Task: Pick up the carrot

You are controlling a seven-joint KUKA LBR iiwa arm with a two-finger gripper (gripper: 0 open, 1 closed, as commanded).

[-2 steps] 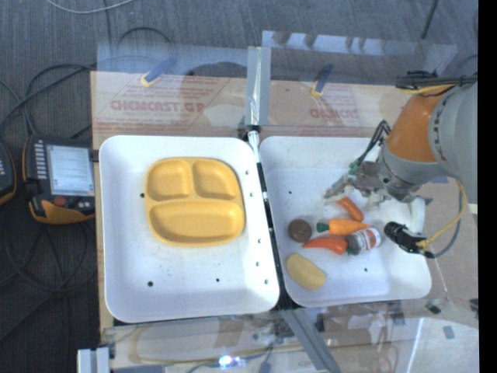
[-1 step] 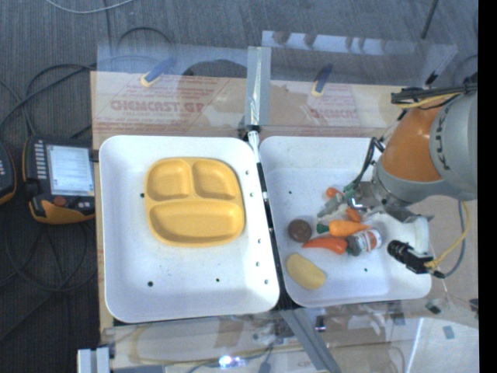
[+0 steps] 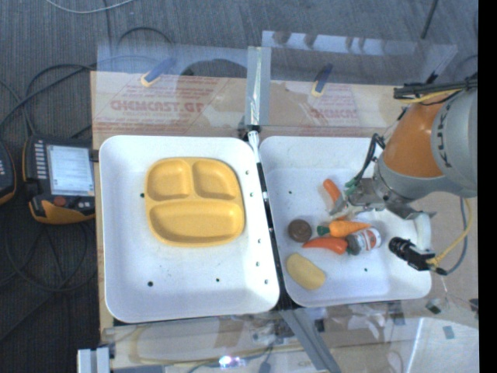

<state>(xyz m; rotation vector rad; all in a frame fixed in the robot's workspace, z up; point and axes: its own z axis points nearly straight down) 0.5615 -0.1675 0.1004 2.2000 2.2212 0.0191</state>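
Carrot (image 3: 346, 228) lies mid right bin (image 3: 311, 155), touching the small bottle (image 3: 365, 240). Claw (image 3: 349, 200) sits just above the carrot's green end, toward the bin's far edge. Can't tell the claw's state. Nothing visibly gripped.

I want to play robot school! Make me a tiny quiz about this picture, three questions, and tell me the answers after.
1. True or false: the yellow tray lies in the left bin.
2. Which bin holds the carrot: A left, B right?
3. Fill the gap: the brown round thing lies to the ___ of the carrot in the picture.

Key: 1 true. 2 B, the right bin, beside the pincer. 3 left.
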